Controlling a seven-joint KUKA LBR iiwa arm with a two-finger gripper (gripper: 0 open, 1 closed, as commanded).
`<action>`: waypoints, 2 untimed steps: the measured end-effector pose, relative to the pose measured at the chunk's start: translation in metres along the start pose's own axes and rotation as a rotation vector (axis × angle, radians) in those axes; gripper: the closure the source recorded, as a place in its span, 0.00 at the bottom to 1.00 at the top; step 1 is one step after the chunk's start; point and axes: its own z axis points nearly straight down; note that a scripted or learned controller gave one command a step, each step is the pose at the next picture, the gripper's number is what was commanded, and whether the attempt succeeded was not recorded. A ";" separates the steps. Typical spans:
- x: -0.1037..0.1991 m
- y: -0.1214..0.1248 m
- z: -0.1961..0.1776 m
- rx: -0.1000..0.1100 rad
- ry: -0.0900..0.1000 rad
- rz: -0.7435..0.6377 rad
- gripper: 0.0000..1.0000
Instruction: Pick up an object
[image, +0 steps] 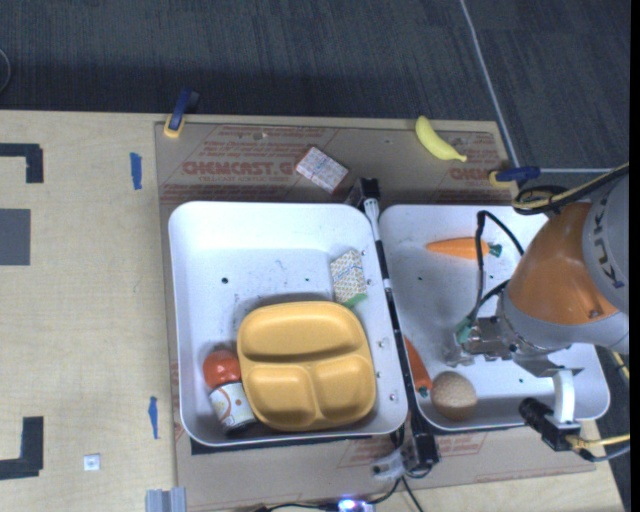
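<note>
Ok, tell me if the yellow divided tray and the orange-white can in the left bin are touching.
Touching, as far as the camera view shows: the yellow divided tray overlaps the orange-white can at its lower left edge, with no gap between them.

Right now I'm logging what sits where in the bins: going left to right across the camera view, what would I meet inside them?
Red-and-white can → yellow sectioned plastic tray → patterned small packet → tan egg-shaped object → orange carrot-shaped toy.

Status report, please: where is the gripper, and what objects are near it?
Gripper low in right bin, nothing seen held. Tan egg-shaped object just beside it, near front wall. Carrot at bin's back.
</note>
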 end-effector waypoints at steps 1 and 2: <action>0.000 0.000 0.000 0.000 0.000 0.000 0.00; -0.001 -0.001 0.010 0.002 0.000 0.000 0.00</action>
